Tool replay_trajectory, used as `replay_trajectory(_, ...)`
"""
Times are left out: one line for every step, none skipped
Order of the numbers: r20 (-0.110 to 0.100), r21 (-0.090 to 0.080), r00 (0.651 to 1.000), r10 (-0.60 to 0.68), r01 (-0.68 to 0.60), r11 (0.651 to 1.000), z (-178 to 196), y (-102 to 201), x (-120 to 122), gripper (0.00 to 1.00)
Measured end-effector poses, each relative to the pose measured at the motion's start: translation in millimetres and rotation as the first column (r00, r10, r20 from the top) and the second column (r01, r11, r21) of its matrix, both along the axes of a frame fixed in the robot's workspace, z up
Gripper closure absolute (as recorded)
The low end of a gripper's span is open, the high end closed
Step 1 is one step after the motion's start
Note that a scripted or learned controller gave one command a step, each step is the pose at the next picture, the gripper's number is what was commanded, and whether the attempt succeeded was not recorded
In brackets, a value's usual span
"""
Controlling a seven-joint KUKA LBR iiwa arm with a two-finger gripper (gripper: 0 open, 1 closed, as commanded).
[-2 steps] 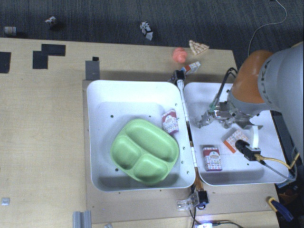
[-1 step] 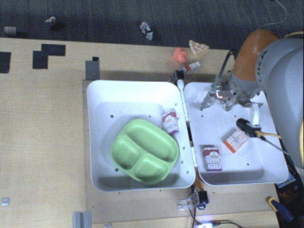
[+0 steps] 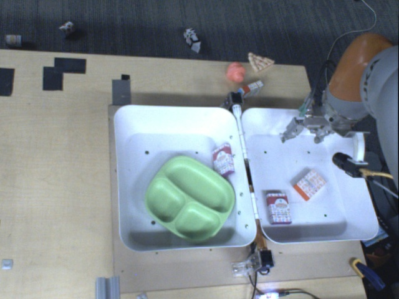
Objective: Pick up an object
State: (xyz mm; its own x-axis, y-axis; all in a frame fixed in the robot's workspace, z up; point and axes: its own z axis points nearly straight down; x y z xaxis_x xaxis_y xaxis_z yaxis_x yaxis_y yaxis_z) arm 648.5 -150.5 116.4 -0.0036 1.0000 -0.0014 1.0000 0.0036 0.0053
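Red-and-white, a small carton (image 3: 278,207) is lying flat near the front of the right bin (image 3: 349,229), printed face up. Just beyond it, an orange-and-white box (image 3: 310,184) is sitting at a slant, apart from the carton. In the left bin (image 3: 124,167), a green divided tray (image 3: 189,196) is resting tilted, with a small red-and-white packet (image 3: 222,159) touching its far edge. Farther back, the end effector (image 3: 305,132) is hovering over the right bin's rear, fingers spread and gripping nothing. Beyond the bins, a pink ball (image 3: 235,72) is sitting on the counter (image 3: 56,185).
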Motion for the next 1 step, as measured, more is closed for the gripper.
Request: replay_trajectory(-0.004, 0.003, 1.000, 0.002, -0.002, 1.000, -28.1, 62.5, -35.5, 0.00)
